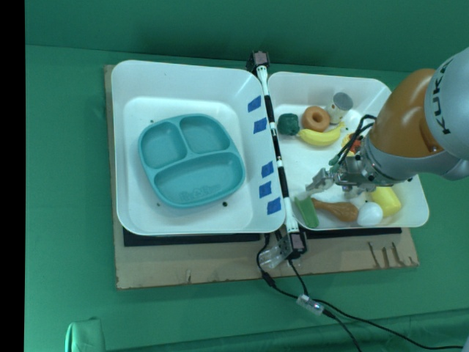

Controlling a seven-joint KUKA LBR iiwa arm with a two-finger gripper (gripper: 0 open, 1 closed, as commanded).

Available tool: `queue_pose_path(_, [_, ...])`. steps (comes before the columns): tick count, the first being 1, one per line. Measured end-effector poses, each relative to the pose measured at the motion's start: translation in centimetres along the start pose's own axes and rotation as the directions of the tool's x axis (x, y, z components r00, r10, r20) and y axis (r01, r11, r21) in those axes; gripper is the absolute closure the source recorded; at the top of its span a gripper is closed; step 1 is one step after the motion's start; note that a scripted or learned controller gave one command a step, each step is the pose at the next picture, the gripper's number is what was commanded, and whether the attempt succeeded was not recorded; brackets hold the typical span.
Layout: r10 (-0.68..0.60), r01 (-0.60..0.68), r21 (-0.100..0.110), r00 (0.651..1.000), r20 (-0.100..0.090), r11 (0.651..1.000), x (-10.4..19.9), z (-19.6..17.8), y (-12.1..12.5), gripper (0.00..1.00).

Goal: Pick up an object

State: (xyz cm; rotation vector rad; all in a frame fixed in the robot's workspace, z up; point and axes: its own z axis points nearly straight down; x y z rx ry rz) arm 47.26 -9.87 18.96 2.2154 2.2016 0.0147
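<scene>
We see the arm (429, 127) reaching in from the right, over the right bin (410, 215). The gripper (320, 181) hangs low above the bin's front half, fingers pointing left toward the divider (277, 149). The jaws look parted a little, nothing between them — we can't see any item in its hold.

Right bin contents:
- drumstick (335, 210) — lies just in front of the gripper, along the front wall
- egg (370, 213) — touching the drumstick's right end
- yellow block (386, 199) — just beside the egg, partly under the wrist
- green piece (306, 210) — front left corner, beside the drumstick
- banana (320, 136) — mid bin, behind the gripper
- donut (316, 117) — touching the banana's back side
- dark green lump (288, 124) — left of the donut, near the divider
- can (340, 105) — back of the bin, right of the donut, tilted

Small orange and green bits show beside the wrist; we can't tell what they are.

The left bin (128, 123) holds a teal plate (192, 160) with three compartments, lying flat in the middle. Blue tape squares (264, 149) run along that bin's right wall. Both bins sit on cardboard (190, 273) over green cloth. A cable (337, 315) trails off the front.
</scene>
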Motion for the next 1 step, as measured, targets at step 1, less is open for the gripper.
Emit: queue_pose_path(1, [0.000, 0.000, -0.004, 1.000, -0.001, 1.000, -0.08, 0.17, 0.11, 0.00])
